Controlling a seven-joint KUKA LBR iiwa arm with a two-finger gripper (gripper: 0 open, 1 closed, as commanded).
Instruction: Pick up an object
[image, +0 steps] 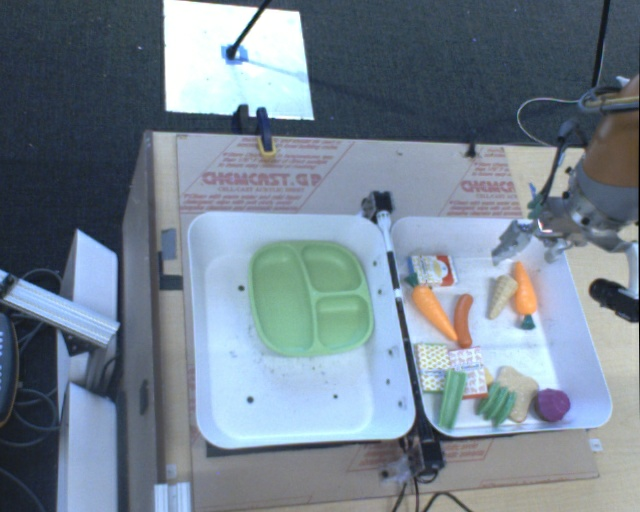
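Purple ball front corner, orange carrot beneath claw, fingers spread apart

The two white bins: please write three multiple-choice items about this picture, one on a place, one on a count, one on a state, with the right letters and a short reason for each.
1. Where does the green divided plate lie?
A. in the left bin
B. in the right bin
C. on the bench outside the bins

2. How many compartments does the green plate have?
A. two
B. three
C. five

3. What is the gripper doing?
A. it holds the purple toy
B. it lifts the green plate
C. it stands over the far part of the right bin with nothing between its fingers

Answers:
1 A, the plate rests alone in the left bin.
2 B, its ridges mark one large and two smaller sections.
3 C, the toy carrot lies just below the gripper, not gripped.
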